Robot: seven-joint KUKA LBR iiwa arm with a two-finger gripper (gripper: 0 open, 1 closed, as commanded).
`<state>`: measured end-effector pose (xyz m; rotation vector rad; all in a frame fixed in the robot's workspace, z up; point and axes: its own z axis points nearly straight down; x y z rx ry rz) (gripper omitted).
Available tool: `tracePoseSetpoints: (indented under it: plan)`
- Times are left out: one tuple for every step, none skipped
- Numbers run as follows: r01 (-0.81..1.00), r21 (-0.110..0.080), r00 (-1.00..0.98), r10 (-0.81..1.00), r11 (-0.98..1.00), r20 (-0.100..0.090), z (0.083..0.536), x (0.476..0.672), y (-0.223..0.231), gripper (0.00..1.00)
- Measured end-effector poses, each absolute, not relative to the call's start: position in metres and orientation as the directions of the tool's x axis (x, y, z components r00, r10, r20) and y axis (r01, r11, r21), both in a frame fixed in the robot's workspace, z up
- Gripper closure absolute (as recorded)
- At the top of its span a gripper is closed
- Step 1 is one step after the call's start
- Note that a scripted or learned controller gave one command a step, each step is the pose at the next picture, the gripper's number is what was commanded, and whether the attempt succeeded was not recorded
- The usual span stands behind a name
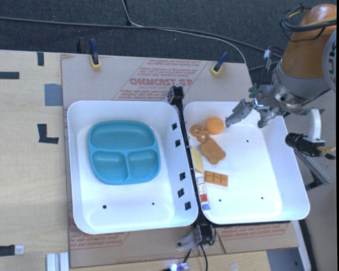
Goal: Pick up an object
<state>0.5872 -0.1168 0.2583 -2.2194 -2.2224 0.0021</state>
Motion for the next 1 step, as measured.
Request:
tracePoseSetpoints:
  plan:
    - [1.0, -0.007, -0.001, 1.0, 0.001, 0.0, 0.1972, 0.5796, -0.1118, 0.0]
